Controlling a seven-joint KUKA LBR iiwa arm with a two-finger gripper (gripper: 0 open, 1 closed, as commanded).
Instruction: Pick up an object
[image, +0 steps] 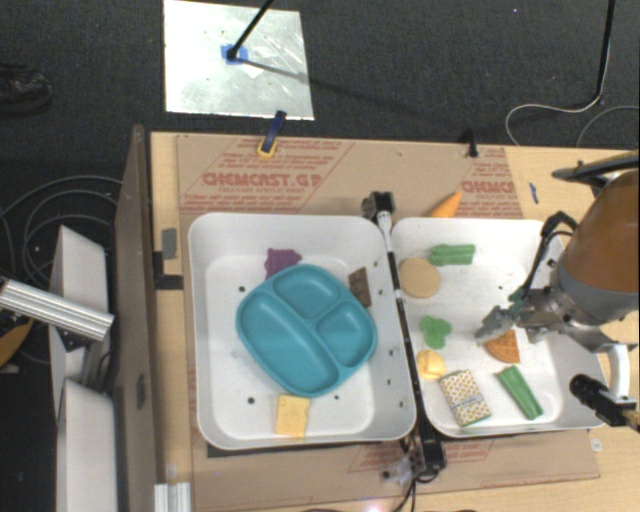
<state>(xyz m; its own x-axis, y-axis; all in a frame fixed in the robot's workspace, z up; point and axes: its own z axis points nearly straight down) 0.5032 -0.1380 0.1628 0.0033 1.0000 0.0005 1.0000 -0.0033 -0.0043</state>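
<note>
My gripper (497, 324) hangs low over the right bin (480, 232), reaching in from the right. Its tip is just above and to the left of an orange wedge (504, 348), which lies on the bin floor partly under it. Near it lie a small green piece (434, 329), a yellow lump (431, 364), a patterned box (466, 396) and a green stick (520, 391). Farther back are a tan disc (419, 278) and a green block (452, 255). Nothing is visibly held.
The left bin (220, 300) holds a teal divided tray (305, 328), a purple piece (281, 260), a brown block (360, 287) and a yellow square (293, 415). An orange carrot shape (446, 205) lies on the cardboard behind the right bin.
</note>
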